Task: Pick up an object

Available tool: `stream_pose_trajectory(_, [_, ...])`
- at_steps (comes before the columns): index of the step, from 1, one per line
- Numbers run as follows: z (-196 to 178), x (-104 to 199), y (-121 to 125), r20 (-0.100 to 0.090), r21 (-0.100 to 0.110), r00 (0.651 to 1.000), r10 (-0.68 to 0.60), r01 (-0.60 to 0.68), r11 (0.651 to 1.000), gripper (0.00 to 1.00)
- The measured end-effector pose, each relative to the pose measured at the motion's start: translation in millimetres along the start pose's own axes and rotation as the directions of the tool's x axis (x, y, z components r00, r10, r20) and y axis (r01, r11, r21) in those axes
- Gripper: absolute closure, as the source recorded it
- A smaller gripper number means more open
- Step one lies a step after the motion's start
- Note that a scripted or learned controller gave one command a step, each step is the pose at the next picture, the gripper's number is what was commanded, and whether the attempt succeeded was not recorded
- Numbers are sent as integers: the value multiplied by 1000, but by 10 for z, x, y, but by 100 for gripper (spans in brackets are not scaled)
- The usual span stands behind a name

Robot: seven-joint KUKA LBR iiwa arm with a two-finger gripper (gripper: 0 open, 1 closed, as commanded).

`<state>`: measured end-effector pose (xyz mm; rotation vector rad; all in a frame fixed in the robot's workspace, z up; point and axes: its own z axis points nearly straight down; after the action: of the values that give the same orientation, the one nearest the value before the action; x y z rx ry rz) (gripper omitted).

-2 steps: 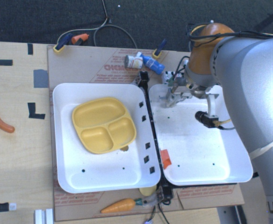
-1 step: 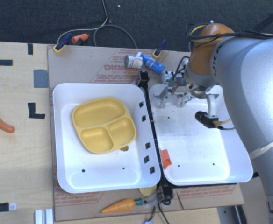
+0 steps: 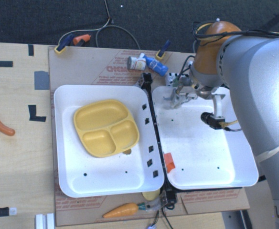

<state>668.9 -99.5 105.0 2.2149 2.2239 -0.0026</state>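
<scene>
A yellow divided plate (image 3: 106,127) lies flat in the left white bin (image 3: 68,175). A small dark-yellow bit (image 3: 126,151) peeks out from under the plate's near edge. My gripper (image 3: 176,98) hangs low over the far left corner of the right white bin (image 3: 211,175), close to the divider between the bins. I see nothing held in it. The grey arm with its orange band (image 3: 211,51) reaches in from the right and covers the right bin's far right part.
Behind the bins lie a blue and white bottle (image 3: 148,64) and a blue and orange clamp (image 3: 72,41). A toy carrot (image 3: 123,210) lies in front of the bins. A toy sausage (image 3: 2,124) rests on the table far left. An orange tag (image 3: 169,162) sits by the divider.
</scene>
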Motion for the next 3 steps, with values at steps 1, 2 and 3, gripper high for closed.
stream_pose_trajectory(1, [-886,555,-1160,-5,8,1000,2,-2,1000,100])
stream_pose_trajectory(2, [-934,-5,-867,-2,0,1000,5,-5,1000,100])
stream_pose_trajectory(3, [-931,14,-876,-3,2,1000,4,-4,1000,0])
